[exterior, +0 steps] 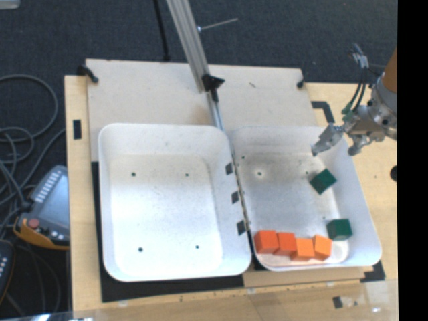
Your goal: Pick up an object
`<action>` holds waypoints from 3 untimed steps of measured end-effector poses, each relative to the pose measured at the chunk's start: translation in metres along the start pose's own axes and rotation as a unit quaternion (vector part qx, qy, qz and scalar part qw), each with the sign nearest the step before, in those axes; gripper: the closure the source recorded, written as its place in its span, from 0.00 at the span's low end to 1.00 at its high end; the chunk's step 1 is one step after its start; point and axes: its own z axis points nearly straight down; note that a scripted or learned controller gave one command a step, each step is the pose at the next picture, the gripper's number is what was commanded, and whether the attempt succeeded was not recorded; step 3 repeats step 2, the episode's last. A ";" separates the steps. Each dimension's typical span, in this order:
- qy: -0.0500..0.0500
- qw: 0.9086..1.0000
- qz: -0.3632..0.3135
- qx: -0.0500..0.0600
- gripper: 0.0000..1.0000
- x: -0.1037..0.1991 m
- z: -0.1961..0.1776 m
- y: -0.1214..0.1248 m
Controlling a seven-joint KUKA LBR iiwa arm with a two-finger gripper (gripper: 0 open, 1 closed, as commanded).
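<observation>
Gripper (pixel 340 142) above right bin's (pixel 281 179) far right corner, fingers apart, nothing between them. Nearest block: green cube (pixel 324 180), just below and slightly left in view, sitting tilted on the bin floor. Second green cube (pixel 340 229) and orange row (pixel 294 244) farther toward the near wall.

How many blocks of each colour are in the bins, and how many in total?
Orange blocks: 4
Green blocks: 2
Total: 6, all in the right bin
</observation>
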 end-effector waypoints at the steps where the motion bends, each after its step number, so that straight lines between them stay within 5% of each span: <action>1: 0.000 1.000 0.001 0.003 0.00 -0.011 0.050 0.019; 2: 0.000 1.000 0.002 0.005 0.00 -0.040 0.120 -0.023; 3: 0.000 1.000 0.002 0.005 0.00 -0.040 0.120 -0.023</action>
